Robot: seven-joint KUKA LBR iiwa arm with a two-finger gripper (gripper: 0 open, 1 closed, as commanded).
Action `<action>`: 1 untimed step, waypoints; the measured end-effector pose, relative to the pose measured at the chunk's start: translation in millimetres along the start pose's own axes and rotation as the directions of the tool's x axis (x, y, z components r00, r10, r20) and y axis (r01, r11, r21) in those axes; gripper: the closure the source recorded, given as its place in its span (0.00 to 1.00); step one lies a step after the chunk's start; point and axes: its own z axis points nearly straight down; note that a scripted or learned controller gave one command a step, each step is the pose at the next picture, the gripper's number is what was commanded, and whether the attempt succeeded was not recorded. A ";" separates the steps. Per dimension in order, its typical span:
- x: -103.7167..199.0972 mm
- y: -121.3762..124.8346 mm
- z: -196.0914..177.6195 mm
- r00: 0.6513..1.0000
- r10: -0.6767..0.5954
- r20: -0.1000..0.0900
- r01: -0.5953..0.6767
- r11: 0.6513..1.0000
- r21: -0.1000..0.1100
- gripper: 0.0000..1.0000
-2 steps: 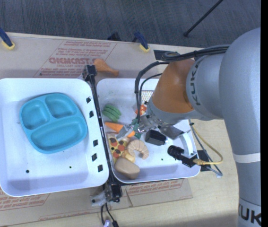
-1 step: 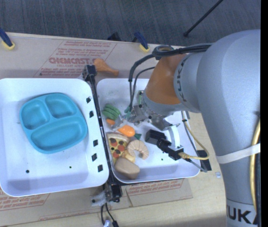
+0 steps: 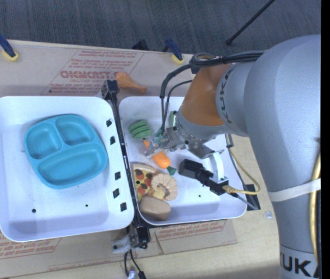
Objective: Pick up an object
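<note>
A cardboard-covered bench (image 3: 95,63) stands on dark carpet and bears two white bins side by side, with blue clamps (image 3: 4,45) at its far edge.

In the right bin (image 3: 211,208), a small orange piece (image 3: 161,160) lies just below and beside the gripper (image 3: 163,139), touching it or nearly so; I cannot tell which. Whether the gripper is spread or closed cannot be told, since the wrist hides its tip. A green ridged toy (image 3: 139,128) lies just left of the gripper, toward the bin's far left corner. Nearer the front, a pizza slice (image 3: 142,177) lies against the left wall, with a tan ridged shell-like toy (image 3: 165,186) touching its right side, and a brown rounded lump (image 3: 155,208) just in front of both. A black block (image 3: 202,176) on the arm's wrist hangs over the middle of the bin, right of the orange piece.

The left bin (image 3: 13,214) holds a blue divided plate (image 3: 66,150), lying flat near its middle. An orange drumstick-shaped toy (image 3: 131,83) lies on the cardboard beyond the bins. The grey arm (image 3: 281,115) enters from the right, its orange band (image 3: 202,100) above the right bin.
</note>
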 end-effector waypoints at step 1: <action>24.2 -64.5 -141.4 0.967 -0.254 0.001 0.254 0.967 -0.003 1.00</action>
